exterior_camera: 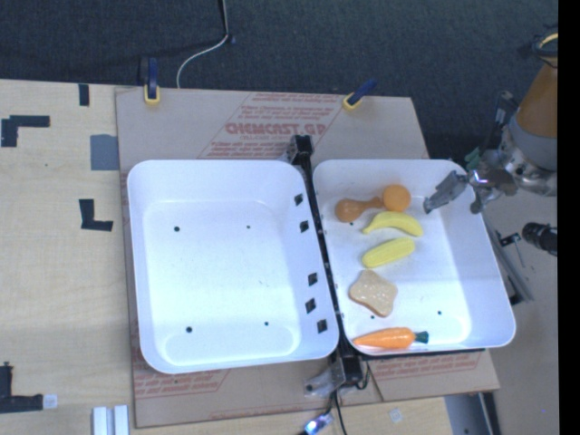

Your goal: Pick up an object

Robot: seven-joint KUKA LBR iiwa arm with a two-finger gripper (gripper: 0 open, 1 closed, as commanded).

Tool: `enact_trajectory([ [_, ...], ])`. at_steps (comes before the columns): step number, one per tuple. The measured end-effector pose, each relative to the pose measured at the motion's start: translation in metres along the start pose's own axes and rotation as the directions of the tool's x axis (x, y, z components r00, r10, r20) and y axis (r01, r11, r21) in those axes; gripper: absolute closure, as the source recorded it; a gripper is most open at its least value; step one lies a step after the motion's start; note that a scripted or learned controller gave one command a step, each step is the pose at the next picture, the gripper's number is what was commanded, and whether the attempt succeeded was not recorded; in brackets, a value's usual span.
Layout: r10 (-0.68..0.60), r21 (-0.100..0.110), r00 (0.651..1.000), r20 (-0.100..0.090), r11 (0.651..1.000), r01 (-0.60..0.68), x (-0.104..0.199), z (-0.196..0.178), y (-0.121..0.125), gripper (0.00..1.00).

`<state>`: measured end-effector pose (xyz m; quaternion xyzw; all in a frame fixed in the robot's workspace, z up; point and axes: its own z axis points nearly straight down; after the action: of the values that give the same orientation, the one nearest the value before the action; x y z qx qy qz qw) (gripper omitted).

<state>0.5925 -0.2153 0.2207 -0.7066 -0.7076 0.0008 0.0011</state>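
The right bin [480, 279] holds several toy foods. An orange-brown drumstick [372, 204] lies near its far edge, with a yellow banana [394, 224] just below it. Under those sit a yellow corn cob [389, 252] and a tan slice of bread [373, 294]. An orange carrot [387, 338] with a green tip rests along the near wall. My gripper [458, 195] hangs over the bin's far right corner, open, with nothing between its fingers. It is to the right of the drumstick and banana, apart from them.
The left bin [145, 270] stands beside the right one, joined by a black-clipped divider [313, 243]. Both rest on a cardboard sheet [272, 125] clamped to the wooden bench. A white cable [210, 43] runs off at the back.
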Motion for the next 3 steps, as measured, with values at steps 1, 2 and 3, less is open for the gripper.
enact_trajectory([
  [1, -0.005, 0.004, 1.000, -0.002, 1.000, 0.005, 0.076, 0.087, 0.029, 0.00],
  [2, 0.006, -0.008, 1.000, 0.001, 1.000, -0.006, 0.080, 0.136, -0.072, 0.00],
  [3, 0.002, -0.005, 1.000, 0.003, 1.000, -0.002, 0.080, 0.127, -0.070, 1.00],
])
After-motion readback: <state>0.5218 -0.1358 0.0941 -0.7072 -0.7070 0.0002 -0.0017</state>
